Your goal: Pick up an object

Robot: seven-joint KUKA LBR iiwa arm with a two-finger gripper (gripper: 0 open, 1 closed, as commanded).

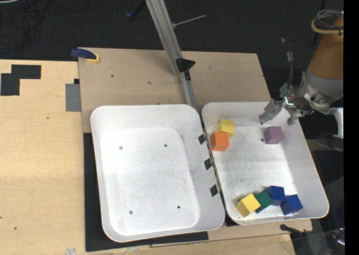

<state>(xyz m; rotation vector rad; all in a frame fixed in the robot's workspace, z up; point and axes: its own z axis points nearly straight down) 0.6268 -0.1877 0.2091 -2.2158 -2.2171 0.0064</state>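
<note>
My gripper (pixel 281 114) hangs over the back right part of the right bin (pixel 314 183), its two fingers spread open with nothing between them. A purple cube (pixel 273 135) lies just below and slightly left of the fingertips, apart from them. Near the bin's back left a yellow cube (pixel 227 126) touches an orange cube (pixel 219 141). At the front of the same bin sit a yellow block (pixel 247 204), a green block (pixel 262 200) and two blue blocks (pixel 283 199) clustered together.
The left bin (pixel 146 172) lies beside the right one, joined by black clips. A slanted aluminium rail (pixel 167 35) rises behind the bins. A blue and yellow clamp (pixel 84 54) sits at the bench's back left.
</note>
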